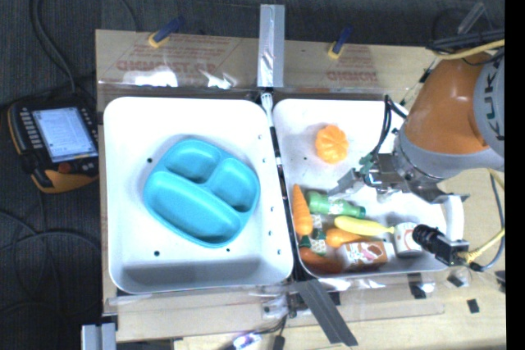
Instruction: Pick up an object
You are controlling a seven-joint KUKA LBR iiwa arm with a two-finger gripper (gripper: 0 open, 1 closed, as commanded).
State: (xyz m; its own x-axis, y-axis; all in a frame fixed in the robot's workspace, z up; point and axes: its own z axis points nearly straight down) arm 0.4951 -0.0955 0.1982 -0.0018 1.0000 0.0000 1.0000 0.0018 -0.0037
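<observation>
Left bin point(123, 176) has a blue divided tray point(201, 188). Right bin point(361, 115) has the orange pumpkin point(331, 143) just past the jaws, toy food pile point(340, 234) under them; jaw state, can't tell.

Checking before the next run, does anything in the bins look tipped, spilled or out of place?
Nothing looks spilled or broken. The blue divided tray sits askew in the left bin. In the right bin, most toy foods are heaped against the near wall, while the orange pumpkin sits apart.
</observation>
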